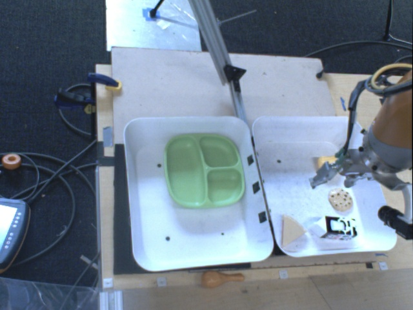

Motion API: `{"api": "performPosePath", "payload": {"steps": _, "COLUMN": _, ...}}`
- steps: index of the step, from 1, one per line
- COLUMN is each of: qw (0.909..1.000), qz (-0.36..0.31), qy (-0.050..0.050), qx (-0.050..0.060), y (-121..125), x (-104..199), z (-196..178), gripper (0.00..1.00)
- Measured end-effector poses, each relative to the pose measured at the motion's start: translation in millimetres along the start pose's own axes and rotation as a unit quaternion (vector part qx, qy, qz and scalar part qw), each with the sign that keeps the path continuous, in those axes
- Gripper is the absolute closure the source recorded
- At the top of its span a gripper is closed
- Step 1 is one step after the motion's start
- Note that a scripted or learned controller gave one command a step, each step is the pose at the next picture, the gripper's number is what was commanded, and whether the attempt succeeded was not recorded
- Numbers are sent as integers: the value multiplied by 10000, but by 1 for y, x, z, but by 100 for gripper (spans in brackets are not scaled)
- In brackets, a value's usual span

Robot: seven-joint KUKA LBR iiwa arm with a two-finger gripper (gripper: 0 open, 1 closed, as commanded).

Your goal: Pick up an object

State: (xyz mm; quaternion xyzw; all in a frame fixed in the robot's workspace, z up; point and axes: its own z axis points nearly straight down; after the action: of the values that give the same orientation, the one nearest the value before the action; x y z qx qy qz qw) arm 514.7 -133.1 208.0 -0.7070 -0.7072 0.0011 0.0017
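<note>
Arm over the right bin, gripper low at the centre right of the frame.

The gripper (322,175) hangs over the right bin (284,141); whether it is open or closed I cannot tell, and nothing shows between its tips. Just below it lies one round speckled cookie (340,200). One black-and-white packet (340,227) sits below that, near the bin's lower edge. One tan wedge (292,230) lies to the packet's left, its point toward the top of the frame. A yellow piece (327,162) peeks out beside the gripper. The left bin (145,231) holds one green divided plate (204,170).
</note>
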Motion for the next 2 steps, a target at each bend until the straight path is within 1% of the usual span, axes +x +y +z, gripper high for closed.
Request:
{"api": "performPosePath", "payload": {"steps": 1, "qw": 10000, "qz": -1, "qy": 5, "qx": 7, "y": -5, "x": 2, "z": 62, "gripper": 0}}
{"api": "performPosePath", "payload": {"steps": 2, "qw": 10000, "qz": 0, "qy": 5, "qx": 3, "y": -5, "x": 2, "z": 115, "gripper": 0}}
